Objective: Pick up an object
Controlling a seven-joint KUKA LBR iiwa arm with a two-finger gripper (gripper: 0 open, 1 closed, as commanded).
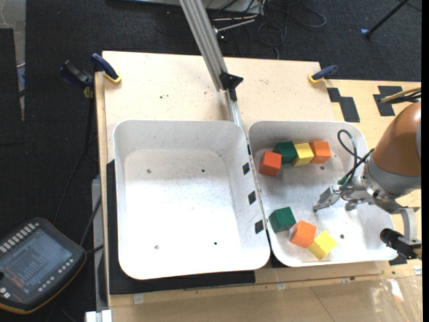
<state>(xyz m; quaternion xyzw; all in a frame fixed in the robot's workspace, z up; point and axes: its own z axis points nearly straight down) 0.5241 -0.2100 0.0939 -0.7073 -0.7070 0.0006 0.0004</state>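
blocks: seven in the right bin (348, 136), so 2 orange, 2 green, 2 yellow, plus an orange-red block (271, 162)
left bin (134, 139): sits beside it on the tabletop (167, 79)
pointing: they're cubes, no real long axis; most sit turned at an angle
near group: green block (282, 218), orange block (303, 233), yellow block (322, 244)
end effector (326, 200): fingers look slightly apart, nothing between them; near group lies just left and below

white bins (134, 139), orange, green, yellow blocks (296, 153), orange-banded arm (402, 146)
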